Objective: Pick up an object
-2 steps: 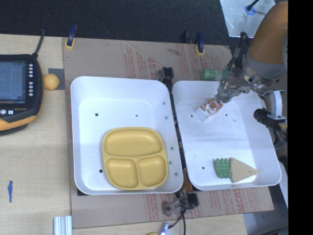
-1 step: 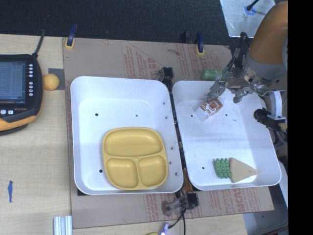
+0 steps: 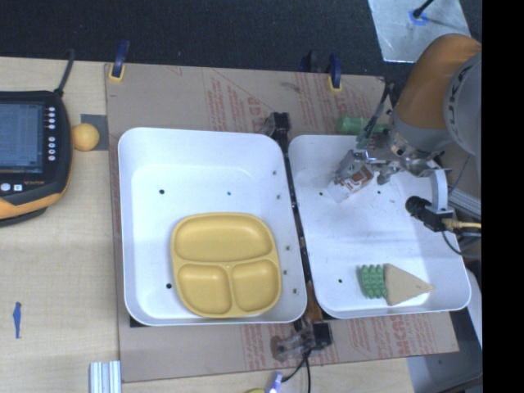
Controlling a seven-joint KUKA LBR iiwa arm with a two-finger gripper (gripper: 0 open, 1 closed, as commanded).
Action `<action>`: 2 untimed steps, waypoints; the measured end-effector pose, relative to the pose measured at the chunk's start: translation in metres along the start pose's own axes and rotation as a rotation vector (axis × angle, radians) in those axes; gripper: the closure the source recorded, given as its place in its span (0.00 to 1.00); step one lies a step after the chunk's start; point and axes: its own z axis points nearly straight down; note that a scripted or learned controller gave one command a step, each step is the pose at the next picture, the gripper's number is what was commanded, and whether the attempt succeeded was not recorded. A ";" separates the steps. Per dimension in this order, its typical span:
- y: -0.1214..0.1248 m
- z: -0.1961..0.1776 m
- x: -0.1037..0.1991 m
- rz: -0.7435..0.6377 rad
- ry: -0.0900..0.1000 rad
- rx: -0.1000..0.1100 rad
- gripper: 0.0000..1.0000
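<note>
Two white bins [image 3: 205,150]; gripper [image 3: 354,178] over right bin, open or closed: cannot tell; no legible writing.

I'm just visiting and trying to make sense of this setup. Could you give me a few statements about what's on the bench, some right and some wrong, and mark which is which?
1. A yellow divided plate lies in the left bin. True.
2. The plate has three compartments. True.
3. The gripper is over the left bin. False: it is over the far part of the right bin.
4. A green ridged piece and a tan wedge lie near the right bin's front right corner. True.
5. The yellow ball sits inside the right bin. False: it rests on the bench, left of the left bin.
</note>
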 end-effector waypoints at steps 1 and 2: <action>0.023 0.037 -0.028 0.002 0.001 -0.004 0.00; -0.007 0.038 0.002 -0.001 0.000 -0.001 0.00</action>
